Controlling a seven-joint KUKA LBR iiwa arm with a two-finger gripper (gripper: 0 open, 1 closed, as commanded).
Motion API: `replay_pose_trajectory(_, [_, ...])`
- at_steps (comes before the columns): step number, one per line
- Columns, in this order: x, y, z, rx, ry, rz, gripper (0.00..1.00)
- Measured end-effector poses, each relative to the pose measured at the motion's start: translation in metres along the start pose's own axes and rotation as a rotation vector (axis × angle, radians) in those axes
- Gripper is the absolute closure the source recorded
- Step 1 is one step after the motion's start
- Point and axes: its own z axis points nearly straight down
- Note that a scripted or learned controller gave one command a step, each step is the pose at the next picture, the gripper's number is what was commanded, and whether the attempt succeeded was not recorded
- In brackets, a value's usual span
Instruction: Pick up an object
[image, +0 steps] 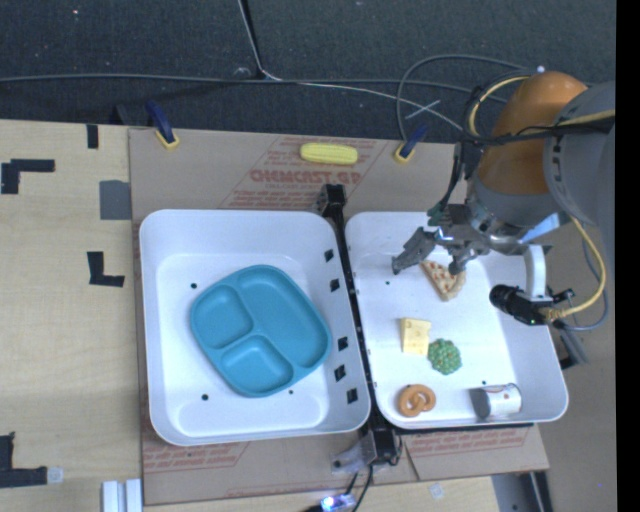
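- Five small things lie in the right white bin on the table; nearest is a tan, triangular toy pizza slice, directly under the gripper.
- The gripper's fingers stand spread wide, holding nothing.
- The slice looks light, stiff and flat; its thin side edges probably suit a pinch best.
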Motion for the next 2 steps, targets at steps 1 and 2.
replay_pose_trajectory(1, [0.000, 0.003, -0.008, -0.014, -0.002, -0.003, 0.00])
replay_pose_trajectory(2, [0.001, 0.002, 0.057, -0.009, -0.002, -0.002, 0.00])
